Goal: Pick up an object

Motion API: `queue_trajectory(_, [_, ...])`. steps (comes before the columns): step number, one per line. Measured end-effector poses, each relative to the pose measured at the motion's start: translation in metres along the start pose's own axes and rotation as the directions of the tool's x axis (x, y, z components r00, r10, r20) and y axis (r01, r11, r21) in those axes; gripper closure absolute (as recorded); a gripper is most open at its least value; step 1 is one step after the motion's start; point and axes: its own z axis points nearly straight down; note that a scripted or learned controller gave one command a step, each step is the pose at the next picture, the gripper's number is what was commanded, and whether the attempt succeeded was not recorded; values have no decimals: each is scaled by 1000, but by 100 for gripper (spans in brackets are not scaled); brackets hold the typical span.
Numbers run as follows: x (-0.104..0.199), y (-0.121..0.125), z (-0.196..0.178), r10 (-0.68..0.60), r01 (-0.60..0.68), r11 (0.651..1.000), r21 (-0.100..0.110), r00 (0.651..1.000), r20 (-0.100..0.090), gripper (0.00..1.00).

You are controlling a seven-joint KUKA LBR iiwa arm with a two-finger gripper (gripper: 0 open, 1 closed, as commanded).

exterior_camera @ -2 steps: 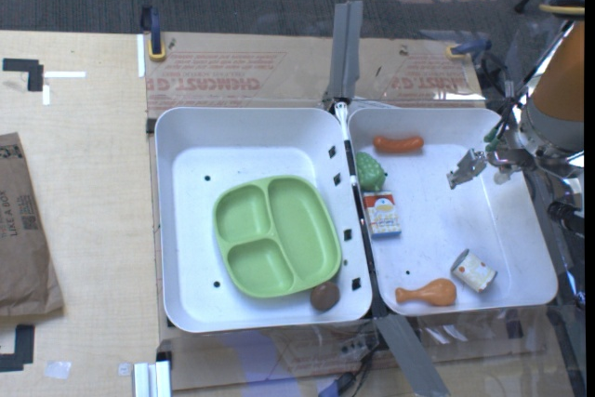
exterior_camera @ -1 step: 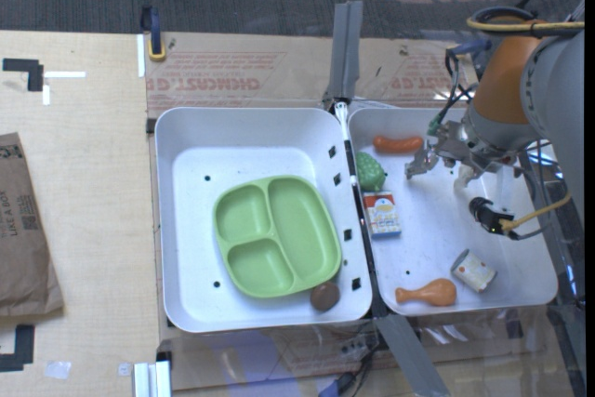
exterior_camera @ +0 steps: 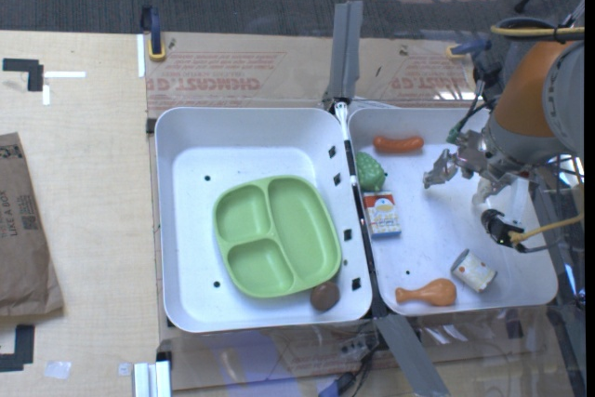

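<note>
My gripper (exterior_camera: 461,181) hangs open over the right bin (exterior_camera: 521,293), above its bare middle, with nothing between its fingers. In that bin lie an orange sausage (exterior_camera: 398,143) at the back, a green lumpy toy (exterior_camera: 370,170) by the left wall, and a small red and white box (exterior_camera: 381,214) just below it. A white block (exterior_camera: 474,272) and an orange drumstick (exterior_camera: 428,293) lie near the front. The gripper is to the right of the green toy and the box, apart from both.
The left bin (exterior_camera: 186,144) holds a green divided plate (exterior_camera: 276,235) and a small brown object (exterior_camera: 324,296) at its front right corner. A grey divider (exterior_camera: 346,51) rises behind the bins. A brown paper bag (exterior_camera: 23,228) lies on the bench at far left.
</note>
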Motion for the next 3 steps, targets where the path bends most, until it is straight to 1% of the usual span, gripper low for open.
queue_trajectory(1, [13,-14,-92,80,-80,997,-2,997,1,0])
queue_trajectory(2, [36,43,-91,-293,293,956,-3,956,3,0])
queue_trajectory(3, [44,62,8,-353,353,936,-5,936,3,0])
